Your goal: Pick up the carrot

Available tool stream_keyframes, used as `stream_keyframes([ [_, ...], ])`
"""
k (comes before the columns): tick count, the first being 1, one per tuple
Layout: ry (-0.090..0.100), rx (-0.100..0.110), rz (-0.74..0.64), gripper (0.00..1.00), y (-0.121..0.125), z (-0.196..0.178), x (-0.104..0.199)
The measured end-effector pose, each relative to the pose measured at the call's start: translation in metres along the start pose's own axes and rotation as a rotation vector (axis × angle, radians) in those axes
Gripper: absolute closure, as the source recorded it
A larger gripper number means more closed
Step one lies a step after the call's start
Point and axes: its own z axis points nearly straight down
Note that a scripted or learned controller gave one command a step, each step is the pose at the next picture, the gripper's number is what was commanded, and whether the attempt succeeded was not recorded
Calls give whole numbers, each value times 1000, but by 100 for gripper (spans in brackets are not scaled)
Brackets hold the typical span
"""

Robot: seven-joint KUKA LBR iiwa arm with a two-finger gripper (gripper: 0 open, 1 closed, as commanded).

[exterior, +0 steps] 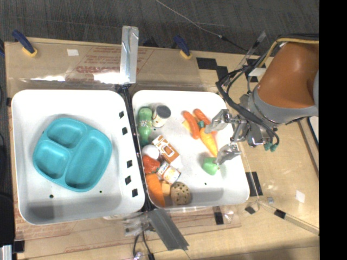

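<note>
While the gripper (222, 137) hangs over the right bin (238, 186), the carrot (208, 140) lies between its two fingers, orange body running down and to the right, with a green leafy end (210, 167) near the lower finger. One finger (218, 120) sits beside the carrot's upper part and the other (226, 155) just above the green end, so the jaws stand spread wide and grip nothing yet. To my eye the step is the descent and close. It would go best if the fingers straddled the orange body across its narrow width rather than along its length, low enough to catch the middle and clear of the second orange piece (191, 123) lying just to the left. Closing near the tapered end risks the carrot squirting out. Other toy foods crowd the bin's left side, well apart from the grasp. A blue tray (73, 153) rests in the left bin (24, 145).
</note>
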Motion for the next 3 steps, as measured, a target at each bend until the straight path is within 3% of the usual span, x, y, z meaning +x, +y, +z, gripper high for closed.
stream_keyframes([
  [1,3,-2,219,0,-28,57,-21],
  [2,-12,2,375,0,-30,-74,-39],
  [3,7,-4,-54,0,-27,123,-33],
])
